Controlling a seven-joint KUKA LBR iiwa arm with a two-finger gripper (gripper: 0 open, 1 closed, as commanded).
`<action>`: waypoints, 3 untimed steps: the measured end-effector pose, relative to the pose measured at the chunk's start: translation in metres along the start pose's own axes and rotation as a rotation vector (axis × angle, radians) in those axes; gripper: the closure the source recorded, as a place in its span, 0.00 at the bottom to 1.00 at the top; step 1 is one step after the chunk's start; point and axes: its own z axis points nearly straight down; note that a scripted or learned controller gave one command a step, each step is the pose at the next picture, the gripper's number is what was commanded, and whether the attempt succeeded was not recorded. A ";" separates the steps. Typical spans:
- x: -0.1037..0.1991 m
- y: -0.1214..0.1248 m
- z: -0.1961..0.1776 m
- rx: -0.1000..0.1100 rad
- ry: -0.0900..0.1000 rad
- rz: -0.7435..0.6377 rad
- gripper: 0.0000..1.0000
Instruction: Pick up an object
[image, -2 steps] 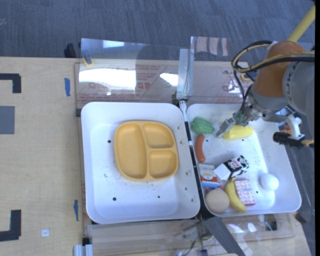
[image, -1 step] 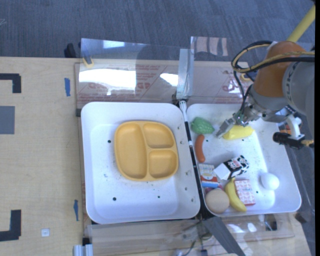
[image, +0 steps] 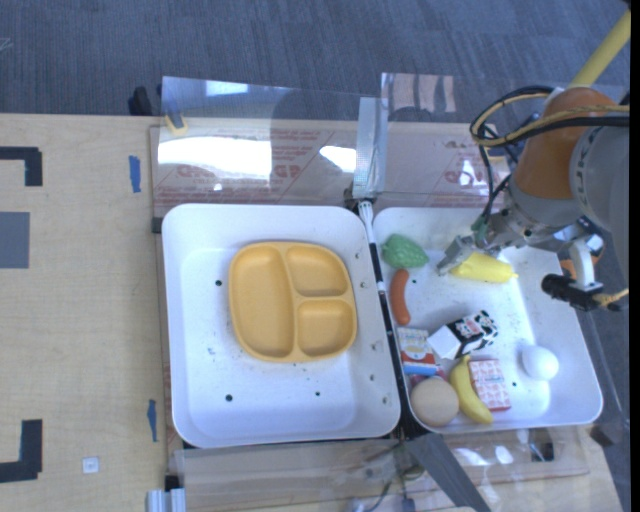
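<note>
Tool (image: 462, 255) fingers I'm steering sit low in the right bin (image: 575, 400), touching a yellow corn-like toy (image: 484, 267), though I cannot tell their opening or any hold, so I judge the pick unfinished, with grip and lift remaining.

Arm (image: 590, 160) cut off at the right edge; labels on the small packets (image: 488, 384) too small to read

You had one fixed camera above the desk (image: 70, 300), looking down at a slant from moderate height. It took in both white bins (image: 200, 400) side by side, and the arm (image: 585, 165) entered from the frame's right.
</note>
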 end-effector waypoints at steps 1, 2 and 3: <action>-0.013 0.011 0.000 -0.004 -0.003 0.141 0.00; -0.013 0.015 -0.016 -0.015 -0.009 0.137 1.00; -0.012 0.014 -0.014 -0.013 -0.008 0.137 0.00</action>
